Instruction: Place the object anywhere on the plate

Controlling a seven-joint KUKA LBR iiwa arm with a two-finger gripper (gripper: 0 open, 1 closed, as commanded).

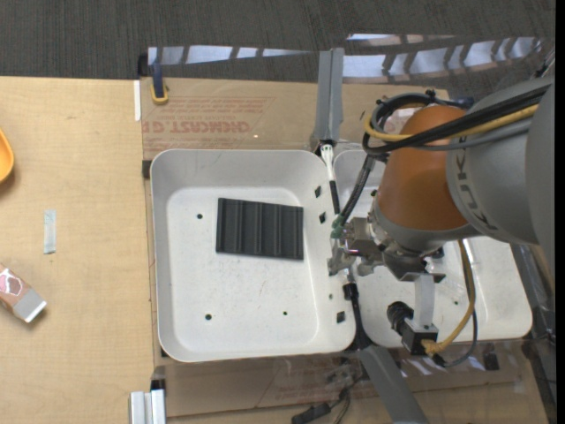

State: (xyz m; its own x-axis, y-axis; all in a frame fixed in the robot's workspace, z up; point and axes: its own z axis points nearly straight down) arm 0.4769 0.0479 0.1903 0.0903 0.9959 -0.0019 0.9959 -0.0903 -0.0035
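- Gripper (385, 260) over right bin (500, 314), nr its left wall; apart or together: can't tell.
- Black ribbed plate (260, 229) lies flat in left bin (184, 283), twd far side, apart from gripper.

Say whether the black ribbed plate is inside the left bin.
Inside: the black ribbed plate lies flat on the floor of the left bin, clear of its walls.

On the tan bench (79, 148), frame left — 1 orange item (4, 159) at the edge, 1 grey strip (49, 232), 1 red-and-white packet (19, 295) below.
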